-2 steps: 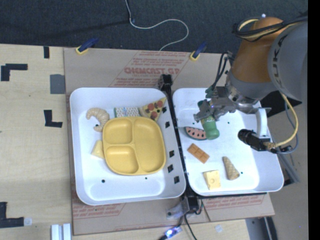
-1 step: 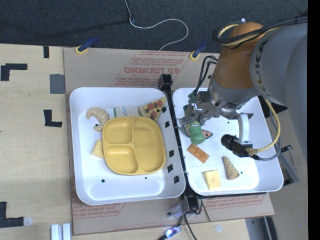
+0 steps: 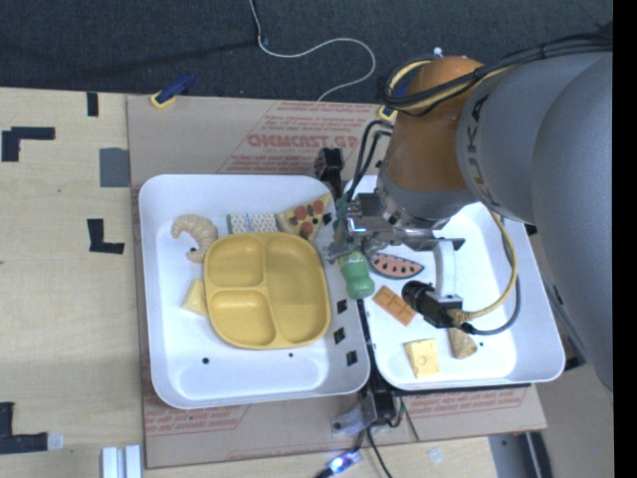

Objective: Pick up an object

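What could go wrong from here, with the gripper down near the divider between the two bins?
The gripper sits right above the green item at the wall between the bins; a descent could hit that wall or push the item aside. The watermelon slice lies close, so a grasp might catch it too.

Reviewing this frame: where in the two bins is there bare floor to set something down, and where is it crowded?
Left bin: bare strip along the near edge below the yellow divided plate, and bare floor in its far left corner. Right bin: bare patch right of the cheese wedge. Crowded around the divider, near the green item and watermelon slice.
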`<state>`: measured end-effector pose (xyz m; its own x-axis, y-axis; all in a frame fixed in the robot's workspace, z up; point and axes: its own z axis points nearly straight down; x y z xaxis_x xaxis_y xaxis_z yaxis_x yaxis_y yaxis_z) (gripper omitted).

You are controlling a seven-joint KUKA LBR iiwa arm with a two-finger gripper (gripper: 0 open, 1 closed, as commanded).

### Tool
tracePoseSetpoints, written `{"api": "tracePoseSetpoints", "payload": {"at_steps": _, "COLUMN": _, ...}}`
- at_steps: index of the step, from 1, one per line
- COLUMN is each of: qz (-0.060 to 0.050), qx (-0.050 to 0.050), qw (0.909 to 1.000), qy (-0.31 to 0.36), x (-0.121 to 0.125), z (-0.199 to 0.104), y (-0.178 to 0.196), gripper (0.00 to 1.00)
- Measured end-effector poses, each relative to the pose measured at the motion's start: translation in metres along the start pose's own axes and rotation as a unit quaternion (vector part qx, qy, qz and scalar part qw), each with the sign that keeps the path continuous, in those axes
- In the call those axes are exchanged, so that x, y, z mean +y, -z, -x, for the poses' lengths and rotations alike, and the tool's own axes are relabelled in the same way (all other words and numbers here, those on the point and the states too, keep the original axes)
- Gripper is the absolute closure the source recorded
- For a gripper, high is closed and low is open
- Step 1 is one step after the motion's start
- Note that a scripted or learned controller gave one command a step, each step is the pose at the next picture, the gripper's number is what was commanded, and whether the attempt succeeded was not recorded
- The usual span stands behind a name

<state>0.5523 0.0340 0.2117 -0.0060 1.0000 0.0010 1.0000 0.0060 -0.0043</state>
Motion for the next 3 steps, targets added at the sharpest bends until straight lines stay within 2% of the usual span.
{"api": "tracePoseSetpoints", "payload": {"at_steps": 1, "qz": 0.002, "qx": 0.000, "qw": 1.0000, "qy": -0.001, "x": -0.010, "z": -0.026, "y": 0.021, "gripper": 1.00}}
{"api": "tracePoseSetpoints", "payload": {"at_steps": 2, "qz": 0.001, "qx": 0.000, "qw": 1.0000, "qy": -0.002, "x": 0.004, "z": -0.021, "y": 0.017, "gripper": 1.00}}
{"api": "tracePoseSetpoints", "payload": {"at_steps": 3, "qz": 0.000, "qx": -0.001, "qw": 1.0000, "qy": -0.002, "x": 0.005, "z": -0.028, "y": 0.010, "gripper": 1.00}}
